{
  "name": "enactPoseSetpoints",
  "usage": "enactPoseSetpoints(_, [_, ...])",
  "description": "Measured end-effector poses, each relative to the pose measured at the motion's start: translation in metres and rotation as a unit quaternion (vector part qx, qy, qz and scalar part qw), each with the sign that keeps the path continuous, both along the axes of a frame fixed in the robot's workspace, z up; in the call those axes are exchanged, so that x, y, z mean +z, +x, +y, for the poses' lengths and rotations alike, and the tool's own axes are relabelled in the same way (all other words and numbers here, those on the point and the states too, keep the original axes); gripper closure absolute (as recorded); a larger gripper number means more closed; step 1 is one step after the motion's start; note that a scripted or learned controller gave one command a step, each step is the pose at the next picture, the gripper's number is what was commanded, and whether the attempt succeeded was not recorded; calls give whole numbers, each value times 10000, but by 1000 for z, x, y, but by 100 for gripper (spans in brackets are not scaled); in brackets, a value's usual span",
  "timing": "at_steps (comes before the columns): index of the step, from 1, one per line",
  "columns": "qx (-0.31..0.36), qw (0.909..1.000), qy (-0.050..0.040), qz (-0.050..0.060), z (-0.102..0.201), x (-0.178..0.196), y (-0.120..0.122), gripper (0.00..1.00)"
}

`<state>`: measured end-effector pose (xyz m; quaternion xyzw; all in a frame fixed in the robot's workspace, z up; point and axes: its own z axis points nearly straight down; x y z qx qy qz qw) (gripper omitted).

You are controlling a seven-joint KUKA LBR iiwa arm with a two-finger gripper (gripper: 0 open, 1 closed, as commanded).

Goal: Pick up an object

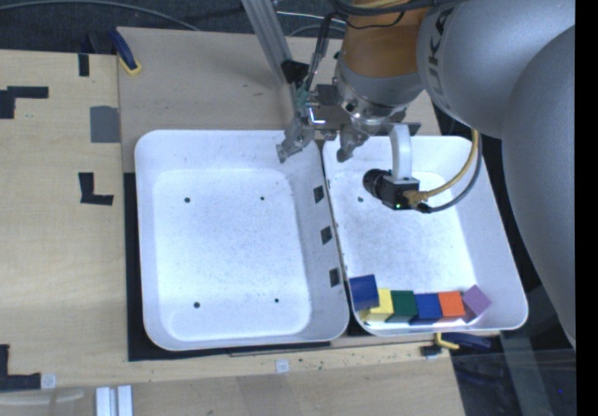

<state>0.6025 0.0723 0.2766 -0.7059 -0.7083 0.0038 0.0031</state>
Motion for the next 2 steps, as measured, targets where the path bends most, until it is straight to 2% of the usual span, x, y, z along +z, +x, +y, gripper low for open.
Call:
enactPoseSetpoints(1, [-50,10000,-14,-50,-117,27,-17,0])
enactPoseSetpoints(2, [30,10000,9,-56,-36,9,53,0])
